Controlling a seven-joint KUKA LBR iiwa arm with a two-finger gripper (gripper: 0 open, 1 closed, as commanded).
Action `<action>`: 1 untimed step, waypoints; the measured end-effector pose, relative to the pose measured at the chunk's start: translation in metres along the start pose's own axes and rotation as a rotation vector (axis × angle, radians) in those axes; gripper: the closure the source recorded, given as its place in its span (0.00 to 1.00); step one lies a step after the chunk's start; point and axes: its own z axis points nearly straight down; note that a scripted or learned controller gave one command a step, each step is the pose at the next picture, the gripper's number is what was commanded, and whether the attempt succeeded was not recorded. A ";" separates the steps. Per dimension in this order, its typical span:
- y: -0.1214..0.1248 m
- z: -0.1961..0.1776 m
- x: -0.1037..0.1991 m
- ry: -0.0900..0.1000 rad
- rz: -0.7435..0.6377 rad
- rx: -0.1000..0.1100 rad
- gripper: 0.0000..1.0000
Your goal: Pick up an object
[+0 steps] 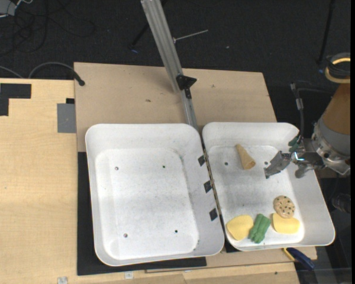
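Two shallow white bins sit side by side on the surface. The left bin [106,158] has a few small dark specks on its floor. The right bin [248,132] holds all the loose things.

Near the middle of the right bin's far half lies a tan cone [245,157], short and tapered, its narrow tip pointing toward the far edge and its wider end toward the near edge. Along the near edge of the same bin, a row of four pieces lies close together: a rounded yellow piece [239,226] toward the near-left corner, a green, ridged, elongated piece [260,228] just beside it and touching it, a second yellow piece [286,224] to the right of the green one, and a round brown cookie with dark spots [283,206] resting against the far side of that second yellow piece.

The gripper [277,164] reaches in over the right bin's right edge, low above the floor and to the right of the cone, apart from it. Its dark fingers point toward the bin's left side; whether they are spread or closed cannot be told, and nothing is seen between them.
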 end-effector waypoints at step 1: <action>0.001 -0.002 -0.001 -0.001 0.002 -0.005 0.00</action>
